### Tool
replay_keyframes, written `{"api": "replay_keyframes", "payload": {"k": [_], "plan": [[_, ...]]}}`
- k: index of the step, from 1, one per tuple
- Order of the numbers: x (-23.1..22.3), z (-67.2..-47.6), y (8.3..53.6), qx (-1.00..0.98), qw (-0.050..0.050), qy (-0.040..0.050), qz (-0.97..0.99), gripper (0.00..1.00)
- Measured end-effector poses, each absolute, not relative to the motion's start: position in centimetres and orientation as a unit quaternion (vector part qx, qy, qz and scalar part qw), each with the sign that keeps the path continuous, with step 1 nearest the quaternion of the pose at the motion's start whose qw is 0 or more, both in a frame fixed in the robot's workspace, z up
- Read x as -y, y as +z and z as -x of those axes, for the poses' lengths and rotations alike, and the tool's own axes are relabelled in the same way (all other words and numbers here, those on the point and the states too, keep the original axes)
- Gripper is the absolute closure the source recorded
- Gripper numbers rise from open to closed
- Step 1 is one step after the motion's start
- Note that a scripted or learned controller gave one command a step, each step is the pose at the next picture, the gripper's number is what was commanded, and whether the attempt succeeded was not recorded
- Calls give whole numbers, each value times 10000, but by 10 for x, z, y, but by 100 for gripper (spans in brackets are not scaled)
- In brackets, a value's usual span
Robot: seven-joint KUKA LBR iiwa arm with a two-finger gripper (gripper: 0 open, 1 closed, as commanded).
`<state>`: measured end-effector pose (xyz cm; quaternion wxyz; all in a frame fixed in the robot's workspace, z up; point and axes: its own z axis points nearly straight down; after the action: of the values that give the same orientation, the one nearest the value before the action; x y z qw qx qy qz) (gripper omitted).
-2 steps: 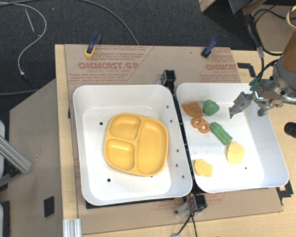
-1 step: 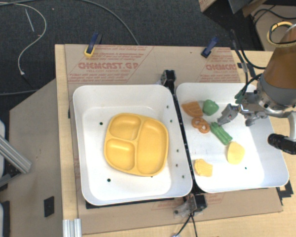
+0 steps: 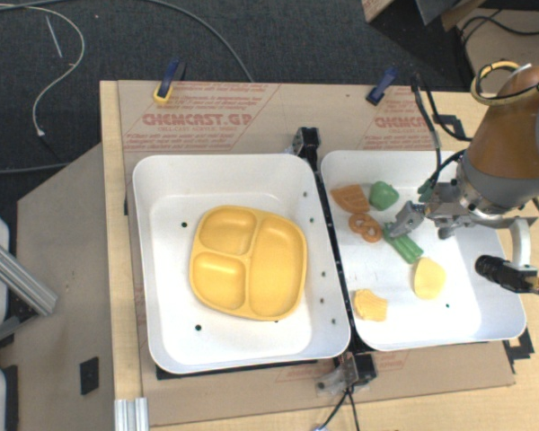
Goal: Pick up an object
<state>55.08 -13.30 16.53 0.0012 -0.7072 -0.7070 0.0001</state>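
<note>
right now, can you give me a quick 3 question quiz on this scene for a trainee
1. True or false: the yellow divided plate lies in the right bin.
2. Which item sits closest to the gripper? A) green cylinder piece B) yellow wedge C) yellow divided plate
3. Fill in: the orange pretzel lies just below the orange ____ piece.

Key: 1 false, it lies in the left bin. 2 A. 3 flat.
</note>
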Motion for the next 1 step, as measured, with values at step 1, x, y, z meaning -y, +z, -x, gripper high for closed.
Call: {"api": "replay_keyframes", "payload": {"k": [1], "plan": [[136,-553,122,7070,28,12,7072,0]]}}
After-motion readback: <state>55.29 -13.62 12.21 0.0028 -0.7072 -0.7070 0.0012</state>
